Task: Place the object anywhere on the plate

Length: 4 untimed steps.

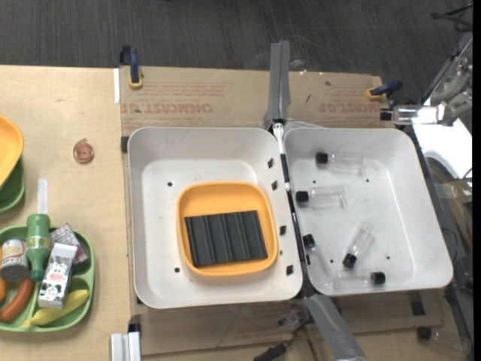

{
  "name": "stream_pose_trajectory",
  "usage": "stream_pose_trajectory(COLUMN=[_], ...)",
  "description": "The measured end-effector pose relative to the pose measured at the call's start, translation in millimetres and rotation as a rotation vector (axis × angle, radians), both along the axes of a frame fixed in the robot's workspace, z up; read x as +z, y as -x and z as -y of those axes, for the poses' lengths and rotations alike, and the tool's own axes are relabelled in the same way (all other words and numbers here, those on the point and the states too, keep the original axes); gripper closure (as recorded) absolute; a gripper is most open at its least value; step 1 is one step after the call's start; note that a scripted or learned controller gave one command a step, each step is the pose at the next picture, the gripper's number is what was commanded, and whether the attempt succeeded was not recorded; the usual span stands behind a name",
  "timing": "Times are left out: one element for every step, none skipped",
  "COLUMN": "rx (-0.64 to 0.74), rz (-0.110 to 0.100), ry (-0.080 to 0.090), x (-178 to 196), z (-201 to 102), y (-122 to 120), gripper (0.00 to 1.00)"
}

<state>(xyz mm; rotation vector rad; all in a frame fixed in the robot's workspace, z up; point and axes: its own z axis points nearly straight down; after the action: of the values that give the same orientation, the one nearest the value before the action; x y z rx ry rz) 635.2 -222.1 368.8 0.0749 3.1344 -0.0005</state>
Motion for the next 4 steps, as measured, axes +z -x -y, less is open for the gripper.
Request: stream_pose_trajectory(rx=[-0.106,0.175,0.433,0.685], rz=[-0.005,0.001,0.002,0.001], ry=[-0.002,0.001,0.002,0.003], x=[-217.1,-109.8,-61.1,-31.2], z=[-0.6,-0.4,-0.5,-0.4], y=[85.1,15.9,-21.4,-20.6], gripper=[1.0,1.0,1.0,1.0])
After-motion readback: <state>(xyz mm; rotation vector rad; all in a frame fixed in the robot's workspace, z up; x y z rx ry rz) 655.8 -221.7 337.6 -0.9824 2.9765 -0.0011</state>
